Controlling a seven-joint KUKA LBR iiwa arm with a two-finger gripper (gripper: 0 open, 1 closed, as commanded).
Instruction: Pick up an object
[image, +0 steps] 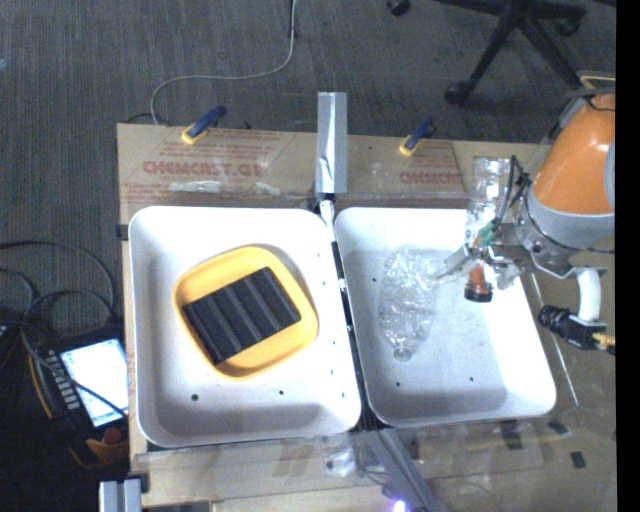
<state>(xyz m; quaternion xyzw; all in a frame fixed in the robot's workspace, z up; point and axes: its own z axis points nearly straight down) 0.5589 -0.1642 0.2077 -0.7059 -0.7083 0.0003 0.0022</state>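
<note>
The left bin (150, 330) holds a yellow tray (300, 330) with a dark ribbed insert (243, 312), lying at a slant near its middle; the right bin (480, 380) holds a crumpled clear plastic bottle (405, 300), lying left of centre with its length running up and down the view; the arm (575, 180) reaches in from the right, and its gripper (479, 272) hangs over the right bin's upper right part, just beside the bottle's upper end; whether it is open or closed, or grips anything, I cannot tell.
</note>
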